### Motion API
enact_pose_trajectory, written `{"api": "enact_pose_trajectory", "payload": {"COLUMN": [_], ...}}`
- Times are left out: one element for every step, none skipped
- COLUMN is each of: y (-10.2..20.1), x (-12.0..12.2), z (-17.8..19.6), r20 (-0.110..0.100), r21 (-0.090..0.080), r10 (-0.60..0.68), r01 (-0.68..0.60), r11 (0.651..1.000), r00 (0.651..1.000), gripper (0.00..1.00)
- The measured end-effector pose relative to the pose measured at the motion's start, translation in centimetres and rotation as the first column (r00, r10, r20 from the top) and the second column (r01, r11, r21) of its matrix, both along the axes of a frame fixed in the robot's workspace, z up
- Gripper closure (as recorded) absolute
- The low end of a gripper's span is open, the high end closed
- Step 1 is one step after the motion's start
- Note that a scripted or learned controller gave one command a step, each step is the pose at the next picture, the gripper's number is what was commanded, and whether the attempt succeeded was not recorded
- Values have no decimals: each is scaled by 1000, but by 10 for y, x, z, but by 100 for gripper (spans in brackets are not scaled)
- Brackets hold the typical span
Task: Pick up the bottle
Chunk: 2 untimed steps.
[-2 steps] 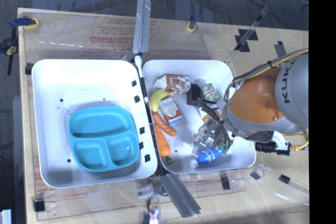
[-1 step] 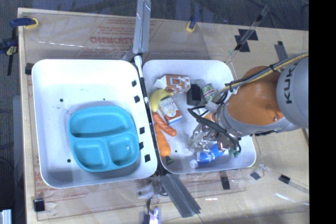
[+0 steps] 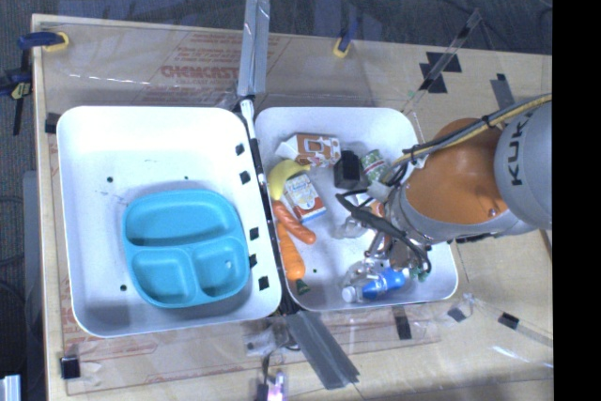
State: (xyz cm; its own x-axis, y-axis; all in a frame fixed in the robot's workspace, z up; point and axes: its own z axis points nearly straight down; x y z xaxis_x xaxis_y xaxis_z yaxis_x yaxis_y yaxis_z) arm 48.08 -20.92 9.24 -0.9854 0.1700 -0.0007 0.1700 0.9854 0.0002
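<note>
The bottle [image 3: 377, 285] is clear plastic with a blue label. It lies on its side at the front of the right bin [image 3: 324, 119], close to the front wall. My gripper [image 3: 394, 256] hangs directly over it, just behind the bottle's middle, at the end of the grey arm with the orange band [image 3: 458, 185]. The wrist covers the gripper's tips, and I cannot make out whether anything is between them. The bottle rests on the bin floor.
The right bin also holds a yellow fruit [image 3: 282, 176], a carrot [image 3: 292, 241], a small carton [image 3: 303, 195], a brown box [image 3: 316, 148], a black block [image 3: 349, 167] and a green can [image 3: 374, 166]. A blue divided tray [image 3: 185, 246] lies in the left bin [image 3: 84, 136].
</note>
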Motion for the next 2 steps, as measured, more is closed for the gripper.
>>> {"api": "enact_pose_trajectory", "payload": {"y": [0,1], "x": [-3,-3], "z": [70,11], "r20": [1,0], "r21": [-1,0], "r10": [8,83], "r01": [-8,-83], "r11": [1000,997], "r00": [1000,997], "gripper": [0,0]}}
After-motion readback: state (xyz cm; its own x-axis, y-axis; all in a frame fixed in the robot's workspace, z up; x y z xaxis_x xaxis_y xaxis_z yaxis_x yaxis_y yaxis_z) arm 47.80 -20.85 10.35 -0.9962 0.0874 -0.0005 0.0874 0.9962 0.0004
